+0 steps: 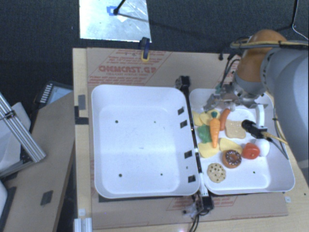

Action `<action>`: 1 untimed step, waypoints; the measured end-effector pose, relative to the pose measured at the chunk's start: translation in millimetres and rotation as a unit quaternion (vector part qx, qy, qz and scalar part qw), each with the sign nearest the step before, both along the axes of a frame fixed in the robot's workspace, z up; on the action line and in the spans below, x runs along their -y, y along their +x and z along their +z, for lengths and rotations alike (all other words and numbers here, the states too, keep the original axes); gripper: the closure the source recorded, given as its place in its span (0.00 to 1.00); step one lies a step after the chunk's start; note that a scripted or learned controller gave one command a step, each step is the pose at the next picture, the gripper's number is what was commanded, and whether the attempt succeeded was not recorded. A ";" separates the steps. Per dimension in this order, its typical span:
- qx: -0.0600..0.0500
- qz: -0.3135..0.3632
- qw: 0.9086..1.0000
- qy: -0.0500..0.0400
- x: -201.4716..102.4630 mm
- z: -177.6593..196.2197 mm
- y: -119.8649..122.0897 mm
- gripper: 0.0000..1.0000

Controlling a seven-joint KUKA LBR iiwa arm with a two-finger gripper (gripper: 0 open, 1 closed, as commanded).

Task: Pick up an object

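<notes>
The grey arm (285,76) reaches in from three o'clock, bent down over the right bin (275,178) with its orange band (256,57) above the wrist. Its hand (223,100) hangs low at the bin's twelve o'clock end, just above the carrot (215,124); whether it is apart or together cannot be told. Toward six o'clock lie a doughnut (232,158), a cookie (216,172) and a tomato (250,151), while the left bin (101,129) sits at nine o'clock on the desk (130,64).

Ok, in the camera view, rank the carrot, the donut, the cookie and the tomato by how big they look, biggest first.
1. Carrot, clearly the longest.
2. Donut and cookie: they look alike in size, so I won't rank them.
3. Tomato, slightly smaller, though the white object beside it may hide part of it.
</notes>
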State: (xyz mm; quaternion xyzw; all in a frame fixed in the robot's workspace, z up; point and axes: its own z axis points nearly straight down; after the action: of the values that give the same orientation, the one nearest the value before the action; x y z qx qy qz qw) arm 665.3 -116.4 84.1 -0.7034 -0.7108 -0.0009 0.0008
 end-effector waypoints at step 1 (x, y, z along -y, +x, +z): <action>0.000 -0.006 1.000 -0.002 20.3 1.1 -74.6 0.00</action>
State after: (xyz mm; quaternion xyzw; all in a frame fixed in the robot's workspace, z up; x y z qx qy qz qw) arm 590.7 -136.7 85.3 -0.7073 -0.7069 0.0003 -0.0003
